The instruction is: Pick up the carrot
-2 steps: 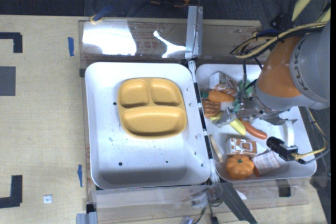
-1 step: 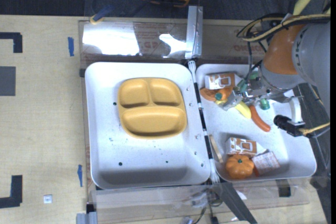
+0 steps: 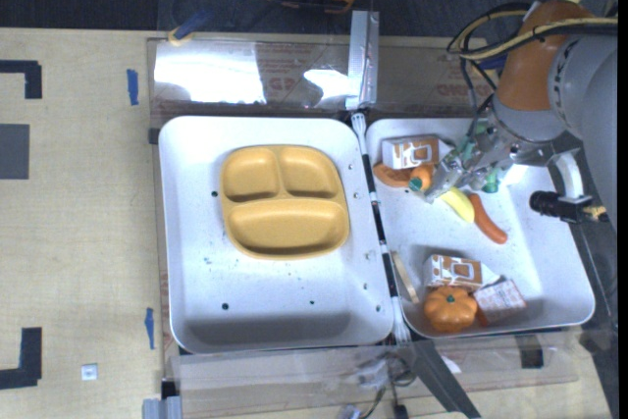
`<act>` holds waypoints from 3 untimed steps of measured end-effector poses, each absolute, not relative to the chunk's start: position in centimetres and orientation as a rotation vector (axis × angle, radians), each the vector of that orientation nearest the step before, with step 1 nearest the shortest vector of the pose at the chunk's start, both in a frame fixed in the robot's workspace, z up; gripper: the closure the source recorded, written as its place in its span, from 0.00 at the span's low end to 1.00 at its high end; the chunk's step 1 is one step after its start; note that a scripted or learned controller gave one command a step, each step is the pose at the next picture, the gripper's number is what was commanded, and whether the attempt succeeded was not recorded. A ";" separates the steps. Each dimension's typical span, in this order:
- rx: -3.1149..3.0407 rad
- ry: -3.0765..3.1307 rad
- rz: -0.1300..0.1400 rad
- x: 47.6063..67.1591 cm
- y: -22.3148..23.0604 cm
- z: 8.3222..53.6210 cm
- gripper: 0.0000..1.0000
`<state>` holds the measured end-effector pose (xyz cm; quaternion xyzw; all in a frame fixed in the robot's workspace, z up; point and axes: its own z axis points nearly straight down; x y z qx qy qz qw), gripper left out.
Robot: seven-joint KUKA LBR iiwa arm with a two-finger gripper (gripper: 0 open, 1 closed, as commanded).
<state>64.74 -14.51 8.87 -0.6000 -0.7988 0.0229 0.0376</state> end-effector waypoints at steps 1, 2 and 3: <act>-1.687 -2.641 0.018 66.3 -13.5 8.5 0.00; -1.874 -2.521 -0.001 62.0 -5.2 18.5 0.00; -1.772 -2.592 0.000 57.2 -6.5 18.5 0.00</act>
